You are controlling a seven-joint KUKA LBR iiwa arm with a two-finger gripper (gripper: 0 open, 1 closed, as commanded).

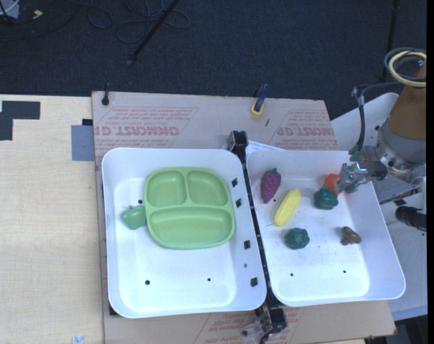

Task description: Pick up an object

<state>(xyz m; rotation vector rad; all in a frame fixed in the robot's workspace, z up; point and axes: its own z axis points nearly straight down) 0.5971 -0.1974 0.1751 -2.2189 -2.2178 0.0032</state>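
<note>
The right bin (374, 278) holds a purple grape bunch (270, 185), a yellow corn cob (287, 206), two dark green toys (297, 238) (325, 199), a small brown piece (350, 236) and an orange-red item (331, 182). My gripper (349, 175) hangs at the bin's upper right, just right of the orange-red item and above the upper green toy. Nothing shows between its fingers.
The left bin (123, 278) bears a green divided plate (189, 208) with a small green piece (133, 218) at its left side. Black clips (237, 140) join the bins along the middle. Cardboard (166, 124) lies under both bins, with a blue-yellow clamp (259, 102) at its back edge.
</note>
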